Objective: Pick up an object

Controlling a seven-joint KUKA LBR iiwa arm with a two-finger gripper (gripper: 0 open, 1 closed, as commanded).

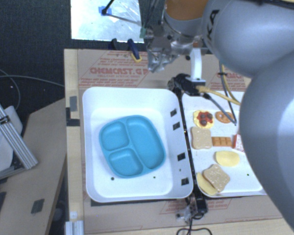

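Grey arm [264, 58] looms closest, hand [157, 62] high behind left bin [95, 146], grip state can't tell; should descend straight over toast slice [201, 138] before closing

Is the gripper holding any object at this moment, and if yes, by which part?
Nothing is held. The gripper hangs above the cardboard behind the left bin, with nothing between its jaws. The toy food pieces lie in the right bin.

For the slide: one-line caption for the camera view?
Gripper above the bins' far edge; blue tray in left bin, toy foods in right bin.
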